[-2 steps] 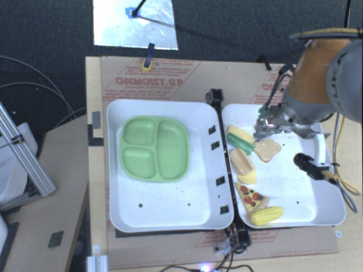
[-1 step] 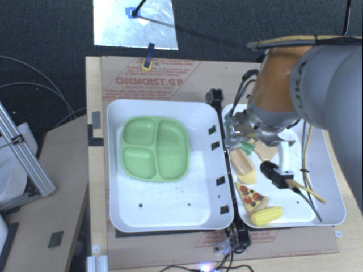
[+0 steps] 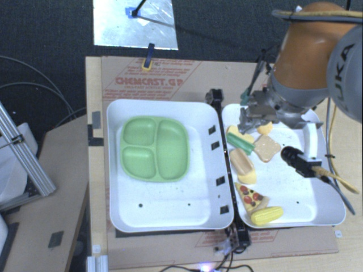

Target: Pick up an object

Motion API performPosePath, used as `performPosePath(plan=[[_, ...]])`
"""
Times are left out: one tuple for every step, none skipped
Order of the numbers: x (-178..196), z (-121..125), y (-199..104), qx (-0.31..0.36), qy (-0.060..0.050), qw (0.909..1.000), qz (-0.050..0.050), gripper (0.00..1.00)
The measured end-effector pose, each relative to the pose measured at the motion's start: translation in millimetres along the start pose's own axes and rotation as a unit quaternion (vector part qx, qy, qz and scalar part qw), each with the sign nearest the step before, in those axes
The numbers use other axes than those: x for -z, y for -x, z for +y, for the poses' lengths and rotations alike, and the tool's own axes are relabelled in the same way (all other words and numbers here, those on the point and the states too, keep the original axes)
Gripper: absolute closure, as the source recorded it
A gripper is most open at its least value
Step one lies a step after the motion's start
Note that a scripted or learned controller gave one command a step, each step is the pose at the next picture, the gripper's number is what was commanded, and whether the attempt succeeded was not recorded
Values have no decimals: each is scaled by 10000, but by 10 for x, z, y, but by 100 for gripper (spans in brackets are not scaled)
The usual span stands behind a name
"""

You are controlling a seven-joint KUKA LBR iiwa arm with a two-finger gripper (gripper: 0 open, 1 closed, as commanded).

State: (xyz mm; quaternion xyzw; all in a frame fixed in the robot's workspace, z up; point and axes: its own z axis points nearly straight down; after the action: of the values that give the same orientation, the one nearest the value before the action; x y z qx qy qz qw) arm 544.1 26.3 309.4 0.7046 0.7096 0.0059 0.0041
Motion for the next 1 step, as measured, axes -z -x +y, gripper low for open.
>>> performPosePath(plan=[[298,343,-1784,61,-35,10000,30,100]])
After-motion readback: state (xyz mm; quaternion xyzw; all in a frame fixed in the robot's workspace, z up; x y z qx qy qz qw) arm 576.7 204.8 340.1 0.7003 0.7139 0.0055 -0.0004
